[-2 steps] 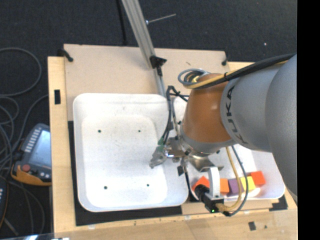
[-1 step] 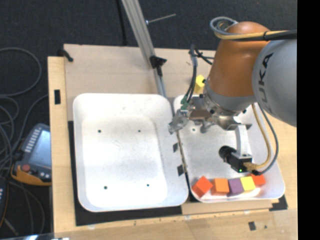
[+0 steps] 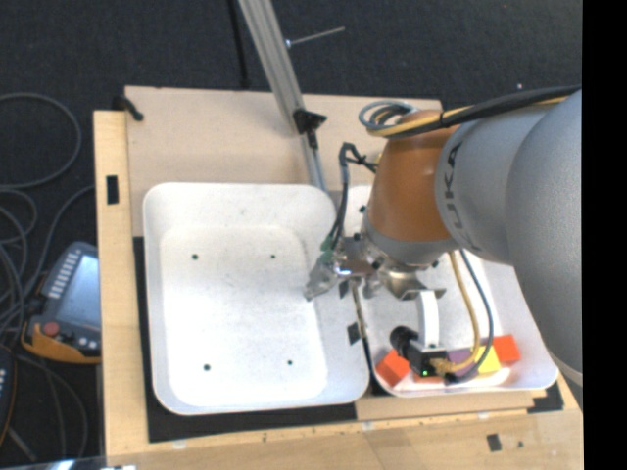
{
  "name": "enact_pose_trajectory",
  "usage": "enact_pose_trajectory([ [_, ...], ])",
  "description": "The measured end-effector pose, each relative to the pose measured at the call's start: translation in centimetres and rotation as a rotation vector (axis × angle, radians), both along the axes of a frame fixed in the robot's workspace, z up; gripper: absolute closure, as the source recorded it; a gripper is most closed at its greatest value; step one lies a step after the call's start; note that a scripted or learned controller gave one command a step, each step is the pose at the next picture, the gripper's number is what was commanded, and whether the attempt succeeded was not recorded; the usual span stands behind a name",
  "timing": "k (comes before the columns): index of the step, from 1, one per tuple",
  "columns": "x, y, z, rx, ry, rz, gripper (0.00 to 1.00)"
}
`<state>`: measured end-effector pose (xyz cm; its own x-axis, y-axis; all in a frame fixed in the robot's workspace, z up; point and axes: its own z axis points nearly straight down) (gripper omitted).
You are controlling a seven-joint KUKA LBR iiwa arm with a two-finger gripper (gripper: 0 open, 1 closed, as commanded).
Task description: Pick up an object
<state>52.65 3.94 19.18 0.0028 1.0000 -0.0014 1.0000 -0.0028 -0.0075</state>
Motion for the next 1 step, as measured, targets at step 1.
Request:
enact_pose_trajectory([
  [1, 0.14, -0.01, 0.45, 0.002, -0.007, -0.005, 0.00],
])
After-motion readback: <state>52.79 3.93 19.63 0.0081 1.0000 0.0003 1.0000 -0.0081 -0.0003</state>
